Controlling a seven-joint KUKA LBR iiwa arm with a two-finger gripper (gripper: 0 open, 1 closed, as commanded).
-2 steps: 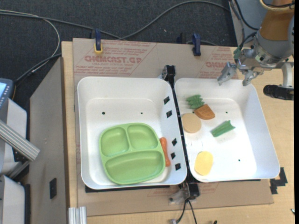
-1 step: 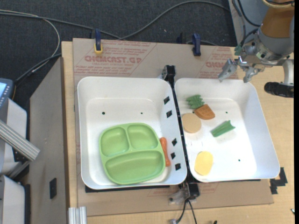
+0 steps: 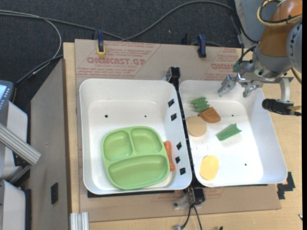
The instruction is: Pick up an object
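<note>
The two-finger gripper hangs over the far edge of the right white bin, fingers spread apart with nothing between them. In that bin lie a green leafy piece, an orange wedge touching it, a tan round disc, a green stick-shaped piece and a yellow oval piece. The left white bin holds a green three-compartment plastic tray, with an orange carrot-like piece against its right rim.

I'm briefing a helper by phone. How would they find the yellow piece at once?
Start at the right white bin, beside the one holding the green plate. Go to its near left corner: the yellow piece lies there alone, a flat pale oval, below the tan disc and the only yellow item.
</note>
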